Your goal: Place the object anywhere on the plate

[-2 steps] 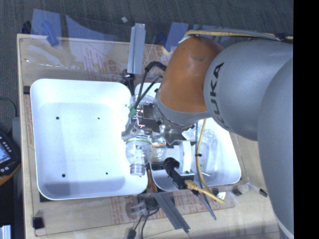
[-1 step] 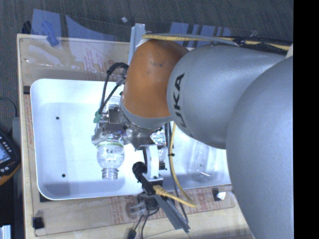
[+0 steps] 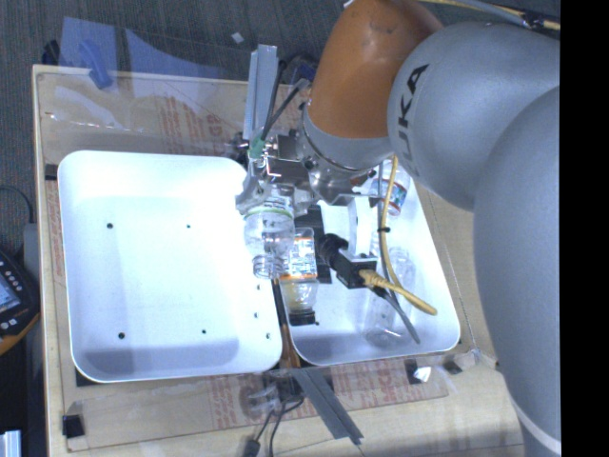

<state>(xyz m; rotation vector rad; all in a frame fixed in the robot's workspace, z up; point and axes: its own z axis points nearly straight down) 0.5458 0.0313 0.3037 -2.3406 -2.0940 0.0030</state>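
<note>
A clear plastic bottle point(image 3: 283, 255) with an orange label hangs over the rims where the two bins meet, its upper end under my gripper point(image 3: 265, 198). The fingers are closed around that upper end. The bottle's lower end points toward the front of the right bin point(image 3: 324, 355). The grey arm with its orange band comes in from the right and hides most of the right bin.
The left bin point(image 3: 152, 274) is a wide white tray with a few small dark dots on its floor. In the right bin a clear plastic cup point(image 3: 385, 322) lies near the front, and a small item with blue and red print point(image 3: 396, 194) shows beside the wrist.
</note>
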